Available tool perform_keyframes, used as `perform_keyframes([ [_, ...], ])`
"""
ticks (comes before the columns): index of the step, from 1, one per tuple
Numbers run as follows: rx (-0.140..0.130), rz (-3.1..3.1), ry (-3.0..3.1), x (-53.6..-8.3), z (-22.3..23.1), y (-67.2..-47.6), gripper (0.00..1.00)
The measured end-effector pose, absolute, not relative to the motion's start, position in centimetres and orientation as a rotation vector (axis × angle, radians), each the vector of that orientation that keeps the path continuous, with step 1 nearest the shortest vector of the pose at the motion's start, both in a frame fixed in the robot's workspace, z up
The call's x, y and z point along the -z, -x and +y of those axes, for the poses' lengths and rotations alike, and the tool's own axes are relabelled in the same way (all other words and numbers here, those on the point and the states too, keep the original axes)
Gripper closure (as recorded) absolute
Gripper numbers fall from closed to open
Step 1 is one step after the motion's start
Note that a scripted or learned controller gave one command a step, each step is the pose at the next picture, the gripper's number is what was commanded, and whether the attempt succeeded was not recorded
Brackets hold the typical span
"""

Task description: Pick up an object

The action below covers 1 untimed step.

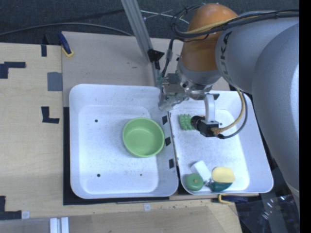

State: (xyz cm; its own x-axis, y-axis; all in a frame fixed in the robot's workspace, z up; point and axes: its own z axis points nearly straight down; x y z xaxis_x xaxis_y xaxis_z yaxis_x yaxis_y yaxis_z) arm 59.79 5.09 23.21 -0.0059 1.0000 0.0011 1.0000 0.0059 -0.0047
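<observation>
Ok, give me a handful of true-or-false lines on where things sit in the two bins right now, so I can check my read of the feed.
1. The green bowl sits in the left bin. True.
2. The bowl is upside down. False: it stands upright, opening up.
3. The green block lies in the right bin, near the arm's wrist. True.
4. The yellow object is in the left bin. False: it lies in the right bin's near corner.
5. A small green round piece lies beside a white piece in that corner. True.
6. The bowl holds the green block. False: nothing shows inside the bowl; the block is in the other bin.
</observation>
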Motion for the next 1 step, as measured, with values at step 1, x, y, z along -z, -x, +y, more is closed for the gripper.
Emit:
perform_keyframes([
  [1, -0.004, -2.226, 2.212, -21.97, 10.12, -58.65, 1.00],
])
